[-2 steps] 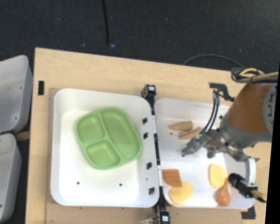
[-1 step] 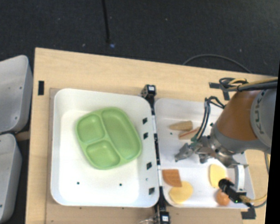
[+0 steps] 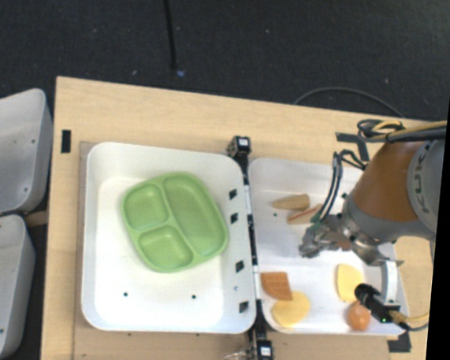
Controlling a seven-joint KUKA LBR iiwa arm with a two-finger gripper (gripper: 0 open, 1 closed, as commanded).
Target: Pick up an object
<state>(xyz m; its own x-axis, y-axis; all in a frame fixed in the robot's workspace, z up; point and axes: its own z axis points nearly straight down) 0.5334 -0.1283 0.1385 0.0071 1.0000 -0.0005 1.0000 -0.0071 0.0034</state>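
Observation:
The right bin (image 3: 276, 180) holds several small food items. A tan piece (image 3: 292, 201) and a reddish stick (image 3: 302, 215) lie near its far side. An orange-brown square (image 3: 277, 284) and a yellow round piece (image 3: 291, 308) sit at its near left. A pale yellow piece (image 3: 347, 281) and an orange ball (image 3: 359, 316) lie near its right corner. My gripper (image 3: 312, 245) hangs over the bin's middle, just below the reddish stick, with nothing visibly between its fingers.
The left bin (image 3: 95, 297) carries a green three-compartment tray (image 3: 174, 221). The arm's orange band (image 3: 384, 187) and grey wrist cover the right bin's far right side. A black cable loops beside the wrist.

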